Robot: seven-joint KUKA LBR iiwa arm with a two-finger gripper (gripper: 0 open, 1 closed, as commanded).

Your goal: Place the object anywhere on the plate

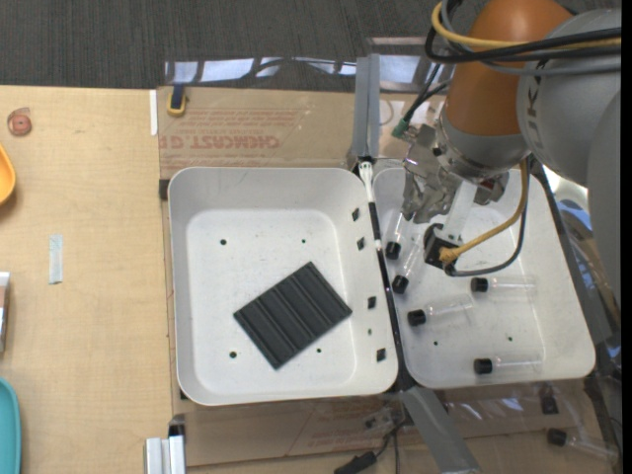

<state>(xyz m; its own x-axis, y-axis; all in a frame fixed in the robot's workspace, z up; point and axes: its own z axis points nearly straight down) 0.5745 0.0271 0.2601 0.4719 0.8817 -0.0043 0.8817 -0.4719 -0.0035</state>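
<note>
Gripper: gripper (420, 208) hangs low over the upper-left corner of the right bin (558, 336), pointing down, with the arm coming in from the right.
Grip state: cannot tell from this angle whether it is spread or pressed together. No held item is visible.
Task object: probably the clear tube (395, 233) with a black cap, lying along the right bin's left wall just beside the gripper. Which tube is meant is a guess.
Other items: loose tubes (504, 284) of the same kind lie flat on that bin's floor, apart from each other, so each looks reachable.
Plate: dark ribbed plate (293, 314) lies flat and turned at an angle in the middle of the left bin (197, 255), nothing on it.
Why there: the plate sits clear of the walls, so it is an easy drop target from above.
Stage: judged to be the pick phase. The carry over the divider is not yet done.
Risk: the tube hugs the wall, so there is little room to grasp it. It is round and may roll off the plate.
</note>
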